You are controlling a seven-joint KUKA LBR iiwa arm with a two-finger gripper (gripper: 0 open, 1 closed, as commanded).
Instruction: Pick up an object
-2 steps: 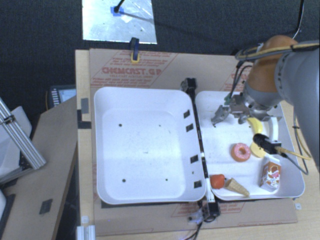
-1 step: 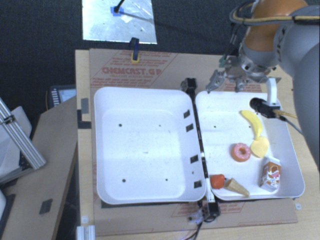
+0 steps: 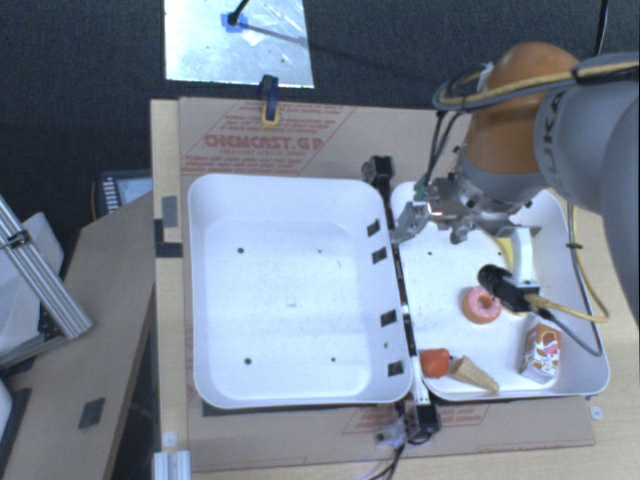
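My gripper (image 3: 432, 224) hangs over the upper left part of the right bin (image 3: 596, 372), close to the divider between the bins. Below and to its right on the bin floor lies a pink donut (image 3: 482, 306). An orange piece (image 3: 434, 362) and a tan cone (image 3: 473, 374) rest at the bin's front edge. At the front right corner a small printed carton (image 3: 541, 353) stands upright. A yellow, banana-like object (image 3: 522, 255) lies partly under the wrist. Nothing visibly hangs from the gripper.
The left bin (image 3: 290, 184) sits beside the right one, with black clips (image 3: 380, 256) along the shared edge. A black connector with a yellow cable (image 3: 504, 285) lies near the donut. A shiny sheet (image 3: 238, 28) lies beyond the bench.
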